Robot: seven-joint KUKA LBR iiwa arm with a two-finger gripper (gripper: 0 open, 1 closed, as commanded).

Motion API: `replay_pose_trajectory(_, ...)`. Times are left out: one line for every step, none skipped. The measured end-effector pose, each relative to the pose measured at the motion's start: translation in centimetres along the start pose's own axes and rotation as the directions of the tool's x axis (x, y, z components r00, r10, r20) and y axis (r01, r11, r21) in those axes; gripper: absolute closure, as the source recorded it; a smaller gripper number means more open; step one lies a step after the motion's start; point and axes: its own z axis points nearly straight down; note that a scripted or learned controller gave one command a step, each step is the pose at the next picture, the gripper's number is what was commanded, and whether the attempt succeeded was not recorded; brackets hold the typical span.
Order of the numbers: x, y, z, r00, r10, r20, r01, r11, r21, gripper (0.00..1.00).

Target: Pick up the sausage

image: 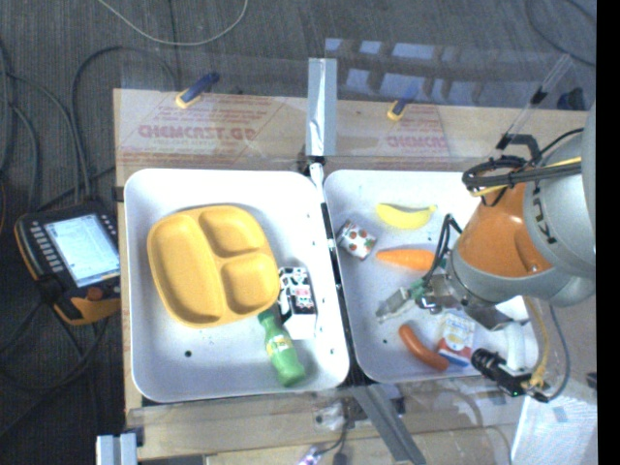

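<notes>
Overhead, the grey-and-orange arm (518, 235) reaches into the right bin (363, 347), its gripper (397, 303) hanging with fingers slightly parted and nothing between them, just above the sausage (421, 347), which lies near the bin's front wall. A carrot (405, 258), a banana (404, 215) and a small patterned cube (356, 241) sit farther back. Across the divide, the left bin (145, 356) holds a yellow compartment plate (211, 263), a green bottle (281, 349) and a black-and-white carton (296, 294).
</notes>
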Motion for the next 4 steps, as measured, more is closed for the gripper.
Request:
replay_pose_trajectory(-1.2,-0.3,0.0,0.944,-0.331,-0.001,0.331,0.944,0.005,0.0)
replay_pose_trajectory(-1.1,-0.1,-0.9,0.943,-0.332,-0.002,0.332,0.943,0.003,1.0)
replay_pose_trajectory(5.0,2.9,-9.2,0.797,-0.604,-0.016,0.604,0.797,0.014,1.0)
replay_pose_trajectory(5.0,2.9,-9.2,0.797,-0.604,-0.016,0.604,0.797,0.014,0.0)
